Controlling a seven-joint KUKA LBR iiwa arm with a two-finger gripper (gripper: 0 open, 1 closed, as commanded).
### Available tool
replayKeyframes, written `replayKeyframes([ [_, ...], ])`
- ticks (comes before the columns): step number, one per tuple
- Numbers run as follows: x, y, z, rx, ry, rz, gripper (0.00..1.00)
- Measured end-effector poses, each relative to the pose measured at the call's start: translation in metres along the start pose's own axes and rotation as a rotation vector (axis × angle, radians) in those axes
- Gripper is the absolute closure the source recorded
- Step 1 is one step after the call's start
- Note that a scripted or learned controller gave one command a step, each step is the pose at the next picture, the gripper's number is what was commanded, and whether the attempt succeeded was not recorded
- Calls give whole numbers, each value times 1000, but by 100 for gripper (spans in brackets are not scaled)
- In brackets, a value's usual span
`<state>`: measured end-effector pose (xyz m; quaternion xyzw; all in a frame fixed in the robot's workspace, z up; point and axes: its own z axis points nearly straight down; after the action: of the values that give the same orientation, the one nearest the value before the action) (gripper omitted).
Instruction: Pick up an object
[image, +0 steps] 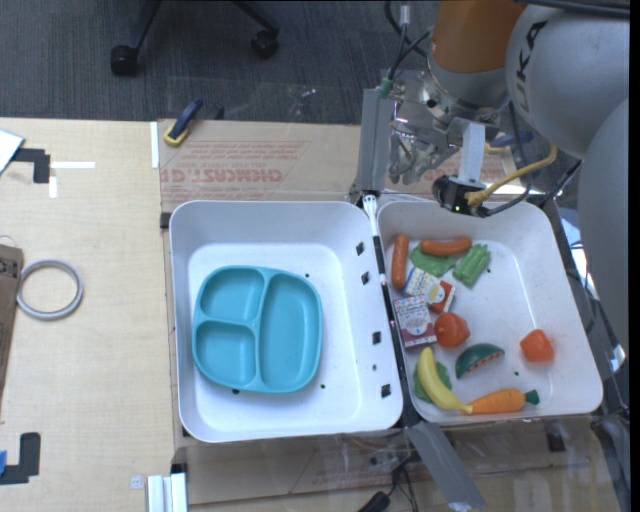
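Candidate objects all lie in the right bin (556, 262): a red sausage (400, 260) by the left wall, an orange sausage or carrot (446, 245) and green pieces (472, 262) toward the back, a small printed carton (414, 312), a tomato (451, 329), a watermelon slice (479, 359), a banana (436, 380), a carrot (498, 402) along the front, and a small orange fruit (537, 346) alone near the right wall.

Tool (420, 150) hangs above the back rim of that bin, apart from every item, nothing between its fingers. Whether they are spread or pressed together cannot be told; cables and brackets clutter the view.

Judgement: approach stage, no grasp yet. The orange fruit looks the cleanest target, with free space all round it. The carton, tomato and green pieces sit crowded and touching, so a descent there risks nudging neighbours. Come straight down, centred on the item.

Left bin (200, 225) holds a teal divided plate (259, 330), its three compartments bare. A tape roll (45, 289) lies on the surface well to the left.
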<state>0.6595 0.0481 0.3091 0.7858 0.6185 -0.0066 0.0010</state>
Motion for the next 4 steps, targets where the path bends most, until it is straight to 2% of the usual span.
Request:
replayKeyframes([
  [2,0,0,-15,3,-6,-3,100],
  [3,86,-22,-1,-3,9,-60,100],
  [4,85,-21,-8,-1,6,-61,100],
])
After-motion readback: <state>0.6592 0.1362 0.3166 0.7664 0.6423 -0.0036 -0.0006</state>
